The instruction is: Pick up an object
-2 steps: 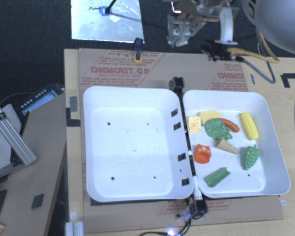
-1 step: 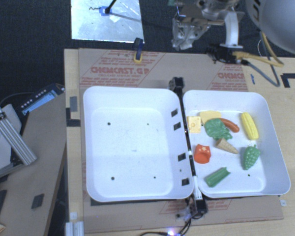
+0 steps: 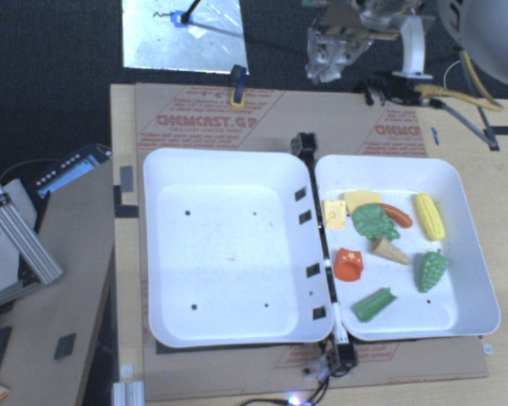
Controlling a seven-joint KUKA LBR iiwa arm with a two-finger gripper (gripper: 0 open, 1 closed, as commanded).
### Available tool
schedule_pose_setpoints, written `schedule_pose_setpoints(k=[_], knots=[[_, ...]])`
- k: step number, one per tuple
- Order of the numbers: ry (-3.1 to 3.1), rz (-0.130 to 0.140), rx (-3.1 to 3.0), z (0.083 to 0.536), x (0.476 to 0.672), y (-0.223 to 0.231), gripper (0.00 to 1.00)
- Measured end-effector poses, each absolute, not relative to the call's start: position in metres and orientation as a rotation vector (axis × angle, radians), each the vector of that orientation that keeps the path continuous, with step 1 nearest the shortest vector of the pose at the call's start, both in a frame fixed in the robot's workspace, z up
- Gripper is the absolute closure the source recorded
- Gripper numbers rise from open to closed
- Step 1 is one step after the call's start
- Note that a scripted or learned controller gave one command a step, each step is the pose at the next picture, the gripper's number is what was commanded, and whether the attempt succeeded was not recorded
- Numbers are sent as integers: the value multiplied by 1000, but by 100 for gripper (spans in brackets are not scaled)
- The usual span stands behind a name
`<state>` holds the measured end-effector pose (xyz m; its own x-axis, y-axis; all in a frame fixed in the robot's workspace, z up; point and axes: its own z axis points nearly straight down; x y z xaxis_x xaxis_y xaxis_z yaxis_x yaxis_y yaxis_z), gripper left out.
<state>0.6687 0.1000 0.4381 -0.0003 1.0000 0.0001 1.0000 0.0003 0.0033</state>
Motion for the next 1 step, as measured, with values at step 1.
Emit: schedule_pose_setpoints(k=[1], knots=[[2220,4,2219,448,669,83,100]])
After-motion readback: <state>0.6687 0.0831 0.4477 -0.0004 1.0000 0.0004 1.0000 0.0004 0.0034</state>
